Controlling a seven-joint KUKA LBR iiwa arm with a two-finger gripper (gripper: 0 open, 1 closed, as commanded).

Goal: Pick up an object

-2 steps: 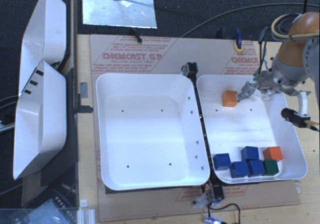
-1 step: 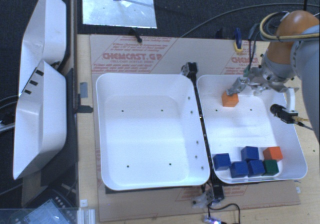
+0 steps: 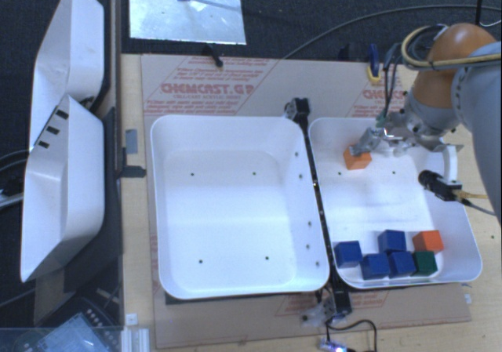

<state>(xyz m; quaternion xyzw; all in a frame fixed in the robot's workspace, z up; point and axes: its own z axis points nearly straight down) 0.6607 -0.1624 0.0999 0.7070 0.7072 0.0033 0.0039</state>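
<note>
The arm is reaching in from the right, its grey body and orange band showing at the upper right, and its end effector (image 3: 367, 141) is hanging over the far part of the right bin (image 3: 463, 225). Directly under the metal tip, an orange block (image 3: 357, 158) is lying on the bin floor near the bin's far left corner. It is a small, roughly cubic piece with a bright orange top and slightly darker sides, sitting a little skewed to the bin walls. The tip is appearing to touch or nearly touch its upper edge, but whether the block is sitting between the fingers cannot be told from this angle, nor how wide they are standing.

At the near edge of the same bin a cluster of blocks is resting together: a blue block (image 3: 348, 253) at the left, three more blue ones (image 3: 392, 241) beside and behind it, a green block (image 3: 425, 264) at the right, and a second orange-red block (image 3: 427, 241) just behind the green one. This cluster is lying well apart from the orange block.

The left bin (image 3: 235, 201) is standing beside the right one on the desk (image 3: 235, 84), their rims touching along the middle.
</note>
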